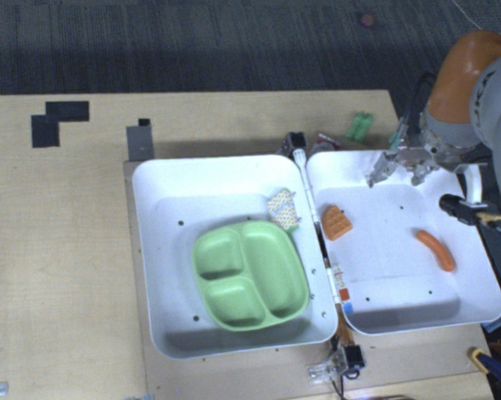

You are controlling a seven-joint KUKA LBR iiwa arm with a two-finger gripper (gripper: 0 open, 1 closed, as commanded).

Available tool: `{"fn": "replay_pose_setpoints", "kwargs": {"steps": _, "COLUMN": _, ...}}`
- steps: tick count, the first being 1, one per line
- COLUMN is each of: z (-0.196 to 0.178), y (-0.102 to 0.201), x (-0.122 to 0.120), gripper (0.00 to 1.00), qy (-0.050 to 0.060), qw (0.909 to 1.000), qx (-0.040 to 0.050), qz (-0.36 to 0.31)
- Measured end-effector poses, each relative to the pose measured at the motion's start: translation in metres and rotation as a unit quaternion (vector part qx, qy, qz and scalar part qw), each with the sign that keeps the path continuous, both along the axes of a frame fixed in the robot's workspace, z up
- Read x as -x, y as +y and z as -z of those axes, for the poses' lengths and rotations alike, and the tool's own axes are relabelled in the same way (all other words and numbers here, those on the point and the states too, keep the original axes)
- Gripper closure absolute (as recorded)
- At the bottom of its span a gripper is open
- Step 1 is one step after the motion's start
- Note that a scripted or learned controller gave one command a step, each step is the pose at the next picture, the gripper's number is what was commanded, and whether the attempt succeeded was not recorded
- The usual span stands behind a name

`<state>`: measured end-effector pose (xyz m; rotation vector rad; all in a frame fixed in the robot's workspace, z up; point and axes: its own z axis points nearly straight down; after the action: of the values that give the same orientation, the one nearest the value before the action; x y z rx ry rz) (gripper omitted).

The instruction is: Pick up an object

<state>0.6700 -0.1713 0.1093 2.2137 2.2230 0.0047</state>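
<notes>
From the camera above the desk (59, 277), two white bins sit side by side. The left bin (160, 193) carries a green divided plate (250, 274), with a small pale patterned piece (282, 207) just off the plate's upper right corner, near the wall between the bins. In the right bin (395, 313), an orange waffle-like piece (337, 223) lies close to the left wall, and an orange sausage (436, 250) lies towards the right, well apart from it. The gripper (398, 174) hangs over the far edge of the right bin with its fingers spread and nothing between them, well clear of both orange things. A small green object (361, 126) rests on the desk beyond the bins.
</notes>
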Motion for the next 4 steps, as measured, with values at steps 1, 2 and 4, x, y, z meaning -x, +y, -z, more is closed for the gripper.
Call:
{"fn": "replay_pose_setpoints", "kwargs": {"steps": 1, "z": 0.024, "y": 0.056, "x": 0.006, "gripper": 0.00, "qy": 0.001, "qw": 1.0000, "qx": -0.0009, "qz": 0.000}}
{"fn": "replay_pose_setpoints", "kwargs": {"steps": 2, "z": 0.022, "y": 0.063, "x": 0.113, "gripper": 0.00, "qy": 0.000, "qw": 1.0000, "qx": -0.0001, "qz": 0.001}}
{"fn": "replay_pose_setpoints", "kwargs": {"steps": 4, "z": 0.023, "y": -0.025, "x": 0.048, "gripper": 1.00, "qy": 0.000, "qw": 1.0000, "qx": 0.0010, "qz": 0.002}}
